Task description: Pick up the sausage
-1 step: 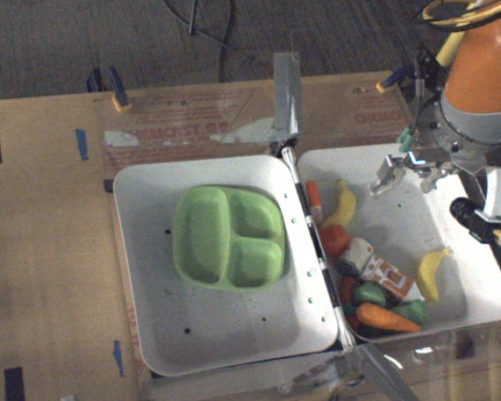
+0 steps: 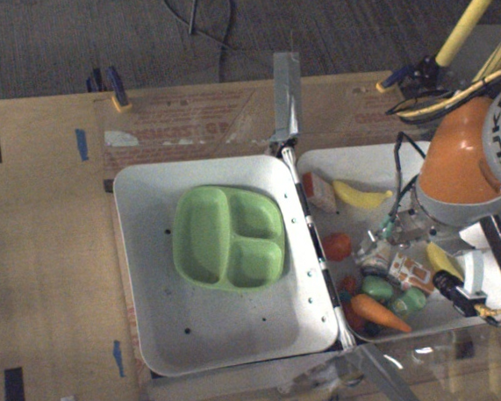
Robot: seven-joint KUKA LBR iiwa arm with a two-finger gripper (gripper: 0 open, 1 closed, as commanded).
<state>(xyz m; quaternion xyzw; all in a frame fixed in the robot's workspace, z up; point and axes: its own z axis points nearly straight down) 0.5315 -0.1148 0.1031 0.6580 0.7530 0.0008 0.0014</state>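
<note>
The arm comes in from the right, its orange band [image 2: 463, 166] above the right bin [image 2: 352, 161]. My gripper [image 2: 381, 250] hangs low in the middle of that bin, among the toy foods. A short reddish, pale-ended piece [image 2: 319, 192] lies at the bin's far left corner; it may be the sausage, but it is too small to be sure. It sits well apart from the gripper, up and to the left. Nothing can be made out between the gripper's tips.
Around the gripper lie a banana [image 2: 362, 196], a red tomato [image 2: 337, 247], a carrot [image 2: 380, 312], two green pieces [image 2: 378, 288] and a yellow piece [image 2: 442, 261]. A green divided plate [image 2: 229, 237] rests in the left bin [image 2: 152, 275]. Cables trail behind the arm.
</note>
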